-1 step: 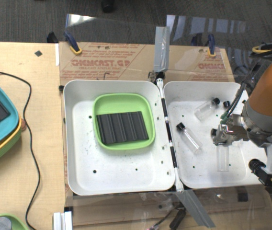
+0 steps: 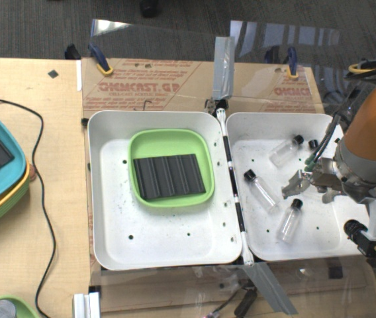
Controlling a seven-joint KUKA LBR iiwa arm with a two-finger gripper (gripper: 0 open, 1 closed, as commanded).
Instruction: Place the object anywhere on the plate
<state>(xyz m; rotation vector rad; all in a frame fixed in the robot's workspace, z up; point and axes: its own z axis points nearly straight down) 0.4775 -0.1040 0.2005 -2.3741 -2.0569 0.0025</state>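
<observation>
Camera view, progress: the task looks barely begun, as I judge it. The green plate [image 2: 171, 168] sits in the left bin [image 2: 108, 197] and carries only a dark ribbed mat [image 2: 171, 176]; none of the small bottles lies on it.
Camera view, what is left: picking up one bottle, carrying it across the divider between the bins, and setting it on the plate.
Camera view, the bottles: three clear bottles with black caps lie in the right bin [image 2: 267, 240]. One bottle [image 2: 260, 187] lies at about 9 o'clock from the tool, one bottle [image 2: 289, 218] at about 7 o'clock, and one bottle [image 2: 285, 150] at about 11 o'clock. A loose black cap [image 2: 313, 144] rests near 12 o'clock.
Camera view, the tool: the tool [image 2: 297, 186] hangs over the middle of the right bin, at the end of the grey arm [image 2: 367, 151] coming in from 3 o'clock.
Camera view, tool state: I cannot tell how the tool is set, and no bottle is seen in its hold.
Camera view, bottle against tool: the 7 o'clock bottle is the nearest, just beside the tip yet apart from it; the 9 o'clock one is near; the 11 o'clock one is a little farther.
Camera view, plate against tool: the plate lies well apart, at 9 o'clock, beyond the divider.
</observation>
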